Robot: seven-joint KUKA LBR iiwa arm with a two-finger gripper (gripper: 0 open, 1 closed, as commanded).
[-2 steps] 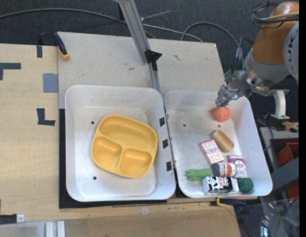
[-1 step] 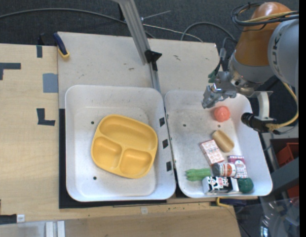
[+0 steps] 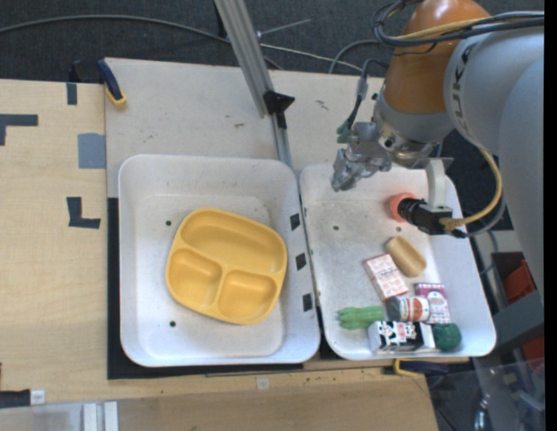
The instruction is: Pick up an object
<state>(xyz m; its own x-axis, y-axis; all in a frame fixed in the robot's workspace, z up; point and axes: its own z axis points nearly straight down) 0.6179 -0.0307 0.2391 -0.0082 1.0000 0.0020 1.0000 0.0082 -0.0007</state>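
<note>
Two white bins sit side by side: we see a yellow divided plate (image 3: 226, 265) in the left bin (image 3: 139, 241), and small packets and a bread roll (image 3: 407, 255) clustered in the right bin's (image 3: 337, 259) near corner. Our gripper (image 3: 344, 177) hovers over the right bin's far edge, well apart from them; we cannot tell how its jaws stand.

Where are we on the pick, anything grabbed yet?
Done: nothing lifted that I can see. In hand: the gripper sits over the bare far-left corner of the right white bin. Left: the small items, like the tan bread-roll piece and pink carton, lie in the bin; the yellow divided plastic tray rests in the left bin.
</note>
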